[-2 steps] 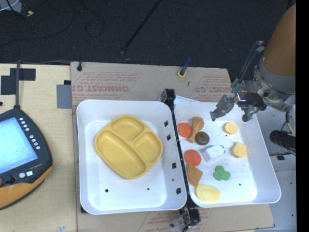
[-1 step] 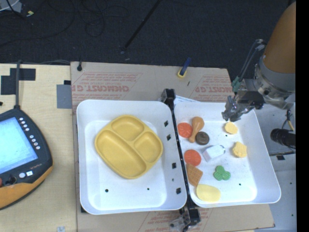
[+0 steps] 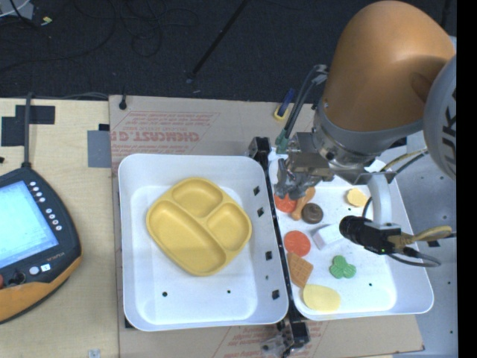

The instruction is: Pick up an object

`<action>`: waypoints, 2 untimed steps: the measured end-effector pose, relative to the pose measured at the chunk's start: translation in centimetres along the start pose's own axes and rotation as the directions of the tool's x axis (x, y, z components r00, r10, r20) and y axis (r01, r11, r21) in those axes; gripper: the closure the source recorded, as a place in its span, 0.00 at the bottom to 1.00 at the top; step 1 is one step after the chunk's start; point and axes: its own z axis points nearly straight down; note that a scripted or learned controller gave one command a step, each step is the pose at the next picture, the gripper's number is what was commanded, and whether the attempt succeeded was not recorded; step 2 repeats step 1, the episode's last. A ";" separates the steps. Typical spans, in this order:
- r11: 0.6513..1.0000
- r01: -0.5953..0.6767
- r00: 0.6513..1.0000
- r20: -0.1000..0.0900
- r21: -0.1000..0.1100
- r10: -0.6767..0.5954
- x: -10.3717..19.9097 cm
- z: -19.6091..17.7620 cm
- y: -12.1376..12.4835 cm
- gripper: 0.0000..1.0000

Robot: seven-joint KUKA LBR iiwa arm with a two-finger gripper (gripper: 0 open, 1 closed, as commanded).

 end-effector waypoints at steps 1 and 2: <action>1.000 -0.010 1.000 0.001 -0.013 0.010 3.1 -12.6 -3.8 1.00; 1.000 -0.010 1.000 0.001 -0.013 0.010 3.1 -12.6 -3.8 1.00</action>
